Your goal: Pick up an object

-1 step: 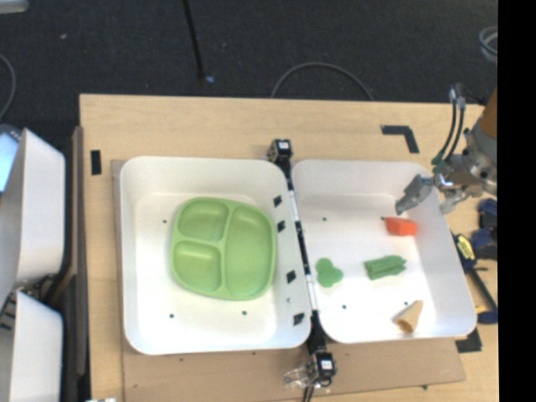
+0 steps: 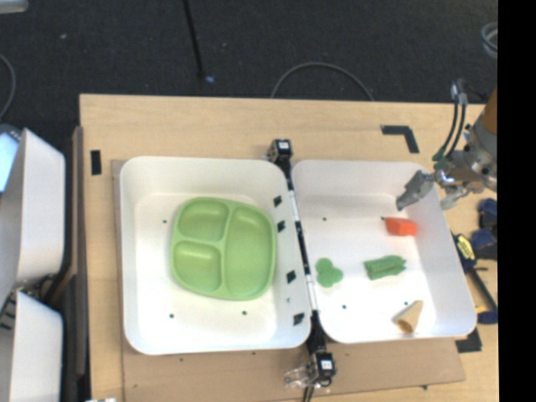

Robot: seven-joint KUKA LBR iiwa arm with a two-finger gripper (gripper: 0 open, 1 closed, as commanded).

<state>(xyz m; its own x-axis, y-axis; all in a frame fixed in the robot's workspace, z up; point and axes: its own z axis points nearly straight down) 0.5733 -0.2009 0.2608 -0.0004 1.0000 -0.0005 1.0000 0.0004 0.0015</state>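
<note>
Camera view: grey metal claw (image 2: 429, 189) is hovering over the right white bin's (image 2: 352, 182) far edge, fingers spread, gripping nothing; a small orange plastic block (image 2: 399, 226) is lying just below-left of it.

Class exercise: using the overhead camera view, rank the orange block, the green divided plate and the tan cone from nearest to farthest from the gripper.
1. Orange block, right bin, just below the gripper.
2. Tan cone, right bin's near edge.
3. Green divided plate, left bin.

Dark carpet floor (image 2: 126, 32), black cables (image 2: 191, 28); light wooden bench (image 2: 193, 124), even light.
</note>
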